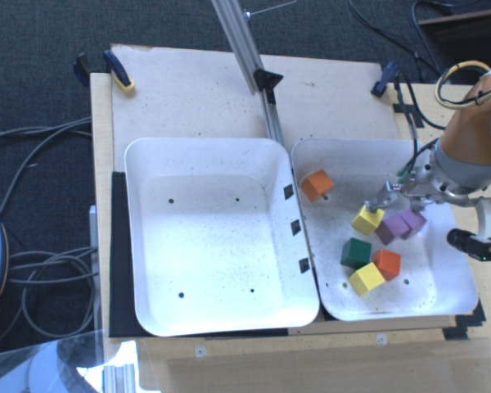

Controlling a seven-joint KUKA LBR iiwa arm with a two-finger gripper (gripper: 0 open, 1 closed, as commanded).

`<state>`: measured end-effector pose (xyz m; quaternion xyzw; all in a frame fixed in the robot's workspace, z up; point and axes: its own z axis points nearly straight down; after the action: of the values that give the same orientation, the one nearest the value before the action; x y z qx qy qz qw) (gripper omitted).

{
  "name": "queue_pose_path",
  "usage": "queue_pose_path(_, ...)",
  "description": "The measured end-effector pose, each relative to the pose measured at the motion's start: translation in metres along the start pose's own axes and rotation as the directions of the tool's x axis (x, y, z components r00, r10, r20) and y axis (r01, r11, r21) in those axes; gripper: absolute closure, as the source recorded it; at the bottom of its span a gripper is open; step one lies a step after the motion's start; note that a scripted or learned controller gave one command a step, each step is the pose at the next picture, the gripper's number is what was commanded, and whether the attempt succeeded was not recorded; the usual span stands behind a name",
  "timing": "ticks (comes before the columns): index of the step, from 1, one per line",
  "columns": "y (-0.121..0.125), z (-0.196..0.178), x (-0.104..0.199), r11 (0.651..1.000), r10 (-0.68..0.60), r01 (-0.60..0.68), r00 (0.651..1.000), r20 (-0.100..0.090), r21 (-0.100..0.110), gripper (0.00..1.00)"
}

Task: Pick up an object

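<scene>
Six small blocks lie in the right bin (442,301): orange block (317,184), green block (357,252), two yellow blocks (367,219), red block (386,263), purple block (399,224). They appear light, rigid and near-cubic with no long axis; opposite flat faces suit gripping. Pincer (390,191) hovers just above the upper yellow block; its opening cannot be judged.

Lighting even and fairly bright, coming diffusely from above. Whites of the two bins (204,236) washing out a little, well to the left of the pincer (390,191). Soft short shadows lying under the blocks (368,252) just below the pincer. Carpet (41,23) far to its upper left reading dark and grainy. Slight overall softness blurring fine edges, with a pale hazy reflection smearing the bottom left corner.
</scene>
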<state>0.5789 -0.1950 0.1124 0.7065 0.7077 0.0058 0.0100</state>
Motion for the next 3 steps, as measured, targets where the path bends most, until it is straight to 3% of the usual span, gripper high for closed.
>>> queue_pose_path(1, 0.002, -0.013, 0.0, 1.0, -0.001, 0.001, 1.0, 0.002, -0.007, 1.0)
queue_pose_path(2, -0.005, -0.07, -0.002, 1.0, 0.0, 0.0, 1.0, -0.003, 0.016, 1.0)
queue_pose_path(3, -0.003, -0.095, -0.003, 1.0, 0.0, 0.0, 1.0, -0.004, 0.017, 1.0)
